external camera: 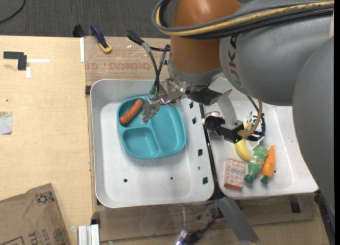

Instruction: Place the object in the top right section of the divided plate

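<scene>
Cardboard lies on the desk [37, 148] at the near left, at about 7 o'clock. Just past it sit two white bins side by side.

At about 4 o'clock, the right bin [287, 185] holds small play food: a little red box [234, 173], a green bottle [256, 162], a carrot [269, 163] and a banana [243, 149]. They lie close together, near the front of that bin, maybe waiting for their turn.

Near the middle, the left bin [154, 185] holds a blue divided plate [159, 137]. It lies flat, so food can rest in it. A sausage [131, 111] lies in one part of the plate, at about 10 o'clock from the plate's middle. That is the far left part. I think the sausage has to go in the far right part, so the job looks not done.

Right beside the sausage, the end effector [150, 109] hangs over the plate. Its fingers look pressed close together, with nothing between them. The sausage is next to it, not held.

Farther back, at 12 o'clock, the big orange and grey arm [204, 26] reaches in. A blue clamp [101, 38] sits on the far edge of the desk.
</scene>
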Action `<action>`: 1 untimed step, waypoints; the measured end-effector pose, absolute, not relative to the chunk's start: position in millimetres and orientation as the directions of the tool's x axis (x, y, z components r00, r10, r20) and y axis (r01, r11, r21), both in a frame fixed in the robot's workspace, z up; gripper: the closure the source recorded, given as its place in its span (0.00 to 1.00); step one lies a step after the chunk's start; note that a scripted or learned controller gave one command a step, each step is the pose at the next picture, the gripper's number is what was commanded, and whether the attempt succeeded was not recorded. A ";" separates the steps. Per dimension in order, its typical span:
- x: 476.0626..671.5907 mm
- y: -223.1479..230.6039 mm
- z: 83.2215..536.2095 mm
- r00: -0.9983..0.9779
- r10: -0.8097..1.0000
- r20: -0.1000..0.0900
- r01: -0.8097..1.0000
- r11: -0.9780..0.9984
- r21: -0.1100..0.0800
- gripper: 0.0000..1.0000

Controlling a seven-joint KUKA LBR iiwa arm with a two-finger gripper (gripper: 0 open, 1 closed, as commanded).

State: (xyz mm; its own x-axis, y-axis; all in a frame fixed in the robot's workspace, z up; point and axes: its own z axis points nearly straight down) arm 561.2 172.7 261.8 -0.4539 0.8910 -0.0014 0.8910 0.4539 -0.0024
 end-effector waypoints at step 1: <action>578.1 204.1 267.7 -0.784 0.620 -0.001 0.620 0.784 0.000 0.00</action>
State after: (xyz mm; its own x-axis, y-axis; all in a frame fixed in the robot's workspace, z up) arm 578.1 204.1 267.7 -0.7844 0.6202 -0.0014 0.6202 0.7844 -0.0005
